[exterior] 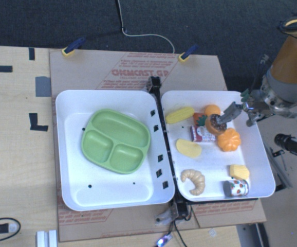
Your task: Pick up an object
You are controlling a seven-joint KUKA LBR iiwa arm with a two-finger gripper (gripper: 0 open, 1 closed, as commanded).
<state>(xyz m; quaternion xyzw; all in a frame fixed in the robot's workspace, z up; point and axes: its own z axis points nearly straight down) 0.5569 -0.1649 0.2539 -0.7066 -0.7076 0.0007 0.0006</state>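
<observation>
Cardboard is covering the bench under two white bins, and we are seeing a green divided plate (116, 141) lying in the left bin (66, 153). We are looking at the gripper (219, 121) hanging low in the right bin (265, 158), over a red packet (202, 134) between two oranges near the far edge; whether its fingers are apart or together, we cannot tell.

The right bin (264, 153) holds a yellow banana (180, 115), an orange fruit (228, 140), a yellow lemon-like piece (188, 148), a tan croissant (193, 181), a yellow block (239, 172) and a small can (236, 188) on its side. A red-and-white packet (201, 134) lies near the middle, just beside the orange fruit.
</observation>
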